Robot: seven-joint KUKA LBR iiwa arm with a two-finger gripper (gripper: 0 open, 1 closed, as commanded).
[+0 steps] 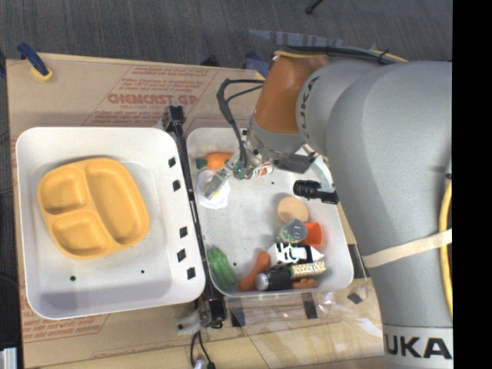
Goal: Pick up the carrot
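In the right bin (231, 229), a stubby orange carrot (254, 271)

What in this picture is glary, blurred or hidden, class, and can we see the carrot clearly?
Camera view: even overhead light, soft shadows; the right bin floor glares white. The arm bulks close, hiding that bin's right side. The carrot is small and soft-edged, and the end effector is blurry beside it.

Carrot (254, 272): orange, lying slantwise near front edge of right bin (231, 221).
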